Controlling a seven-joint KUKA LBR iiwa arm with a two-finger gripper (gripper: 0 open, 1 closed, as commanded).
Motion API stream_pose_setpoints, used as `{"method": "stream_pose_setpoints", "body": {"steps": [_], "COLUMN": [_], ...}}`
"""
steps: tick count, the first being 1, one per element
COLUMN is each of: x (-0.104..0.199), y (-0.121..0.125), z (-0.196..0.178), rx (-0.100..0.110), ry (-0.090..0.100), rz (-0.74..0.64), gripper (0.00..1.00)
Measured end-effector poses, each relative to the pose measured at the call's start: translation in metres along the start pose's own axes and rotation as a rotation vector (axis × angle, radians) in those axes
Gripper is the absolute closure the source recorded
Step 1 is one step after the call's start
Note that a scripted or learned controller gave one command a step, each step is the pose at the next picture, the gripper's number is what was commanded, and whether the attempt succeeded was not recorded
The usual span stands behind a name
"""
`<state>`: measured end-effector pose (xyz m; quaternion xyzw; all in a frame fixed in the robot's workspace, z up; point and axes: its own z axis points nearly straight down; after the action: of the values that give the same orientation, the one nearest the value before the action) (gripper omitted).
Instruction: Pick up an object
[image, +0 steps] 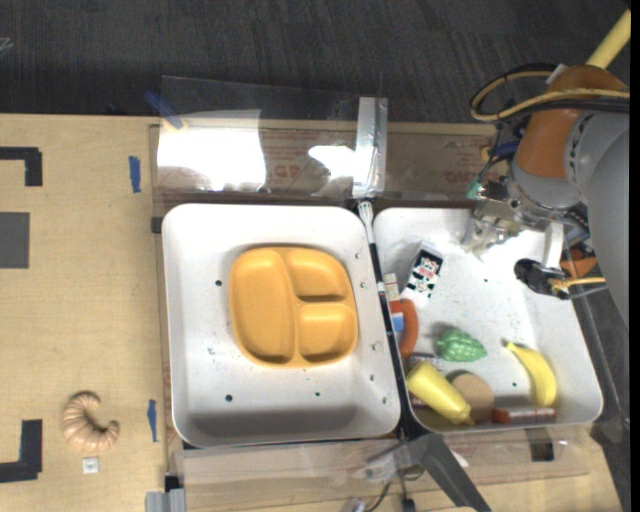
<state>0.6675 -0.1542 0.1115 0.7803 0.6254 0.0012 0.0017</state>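
Jaws: you see them at the far right corner of the right bin, hanging from the grey arm with its orange band; you cannot tell how they stand, and nothing shows between them.
Nearest object: a small black-and-white card lies on the bin floor, near the jaws toward the left bin and apart from them.
Other objects in the right bin: a red-orange item against the dividing wall; a green knobbly piece near the middle; a banana by the right wall; a yellow pear-shaped piece touching a brown round piece at the near edge. All lie well apart from the jaws.
Left bin: you find a yellow divided tray in its middle, three compartments.
Worktop: tan board, black tape marks at its left edge, blue tape tabs beside the left bin; a tan curled object rests near the front left.
Behind the bins: a clear, glaring panel with a metal upright.
Room: dark carpet beyond the worktop.
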Motion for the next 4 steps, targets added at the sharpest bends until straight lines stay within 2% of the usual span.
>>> {"method": "stream_pose_setpoints", "body": {"steps": [1,2,3,4], "x": [-0.019,-0.018,-0.021,0.013], "y": [-0.054,-0.054,-0.12,-0.193], "z": [0.0,0.001,0.024,0.022], "rx": [0.005,0.006,-0.002,-0.004], "ry": [0.0,0.001,0.001,0.0], "rz": [-0.014,-0.015,-0.163,-0.44], "gripper": [1.0,0.0,0.0,0.0]}}
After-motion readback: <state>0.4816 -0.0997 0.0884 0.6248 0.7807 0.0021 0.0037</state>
